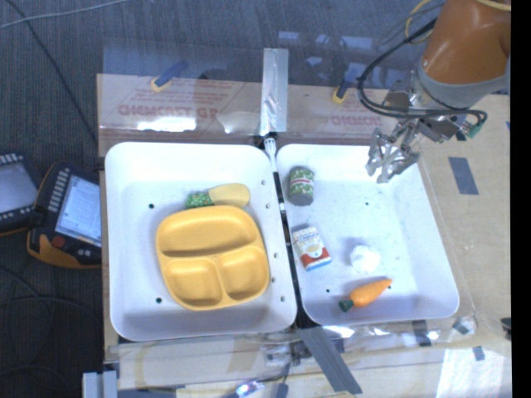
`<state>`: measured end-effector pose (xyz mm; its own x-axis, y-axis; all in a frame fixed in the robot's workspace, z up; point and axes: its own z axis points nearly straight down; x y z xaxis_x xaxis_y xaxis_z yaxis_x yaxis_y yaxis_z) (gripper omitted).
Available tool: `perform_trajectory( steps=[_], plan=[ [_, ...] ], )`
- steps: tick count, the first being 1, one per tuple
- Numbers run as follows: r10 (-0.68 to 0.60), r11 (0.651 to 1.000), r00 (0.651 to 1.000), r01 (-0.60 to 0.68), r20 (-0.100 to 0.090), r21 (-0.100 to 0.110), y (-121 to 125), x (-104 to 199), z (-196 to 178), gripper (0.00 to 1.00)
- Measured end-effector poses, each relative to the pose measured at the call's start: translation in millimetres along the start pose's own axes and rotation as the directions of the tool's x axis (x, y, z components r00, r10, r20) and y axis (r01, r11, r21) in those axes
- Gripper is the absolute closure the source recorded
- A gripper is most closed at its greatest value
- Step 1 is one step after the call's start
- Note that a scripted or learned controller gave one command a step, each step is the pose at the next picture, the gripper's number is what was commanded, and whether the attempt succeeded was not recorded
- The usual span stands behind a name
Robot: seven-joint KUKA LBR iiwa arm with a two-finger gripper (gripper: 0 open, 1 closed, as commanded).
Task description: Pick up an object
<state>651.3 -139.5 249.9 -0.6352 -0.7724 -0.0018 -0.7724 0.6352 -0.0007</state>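
Pincer (390,162) hovering over the right bin's (431,222) far corner, fingers slightly spread, holding nothing; can (300,185), carton (310,248), ball (363,258) and carrot (366,293) lie below.

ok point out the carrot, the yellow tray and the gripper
carrot (369,291), camera view, middle of its orange body
yellow tray (212,255), camera view, on the ridge between its compartments
gripper (390,169), camera view, midway between its fingertips

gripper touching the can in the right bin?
Apart. The camera view shows the gripper over the right bin's back area, with bare white floor between it and the can by the divider.
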Motion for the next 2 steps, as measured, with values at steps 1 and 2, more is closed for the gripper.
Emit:
perform_trajectory(
  steps=[1, 2],
  plan=[
    [-0.225, 0.974, 0.974, 0.225, 0.002, 0.003, -41.5, 34.6, -21.8, 1.0],
    [-0.485, 0.875, 0.875, 0.485, 0.002, 0.003, -66.3, 51.4, -27.7, 1.0]
  ],
)
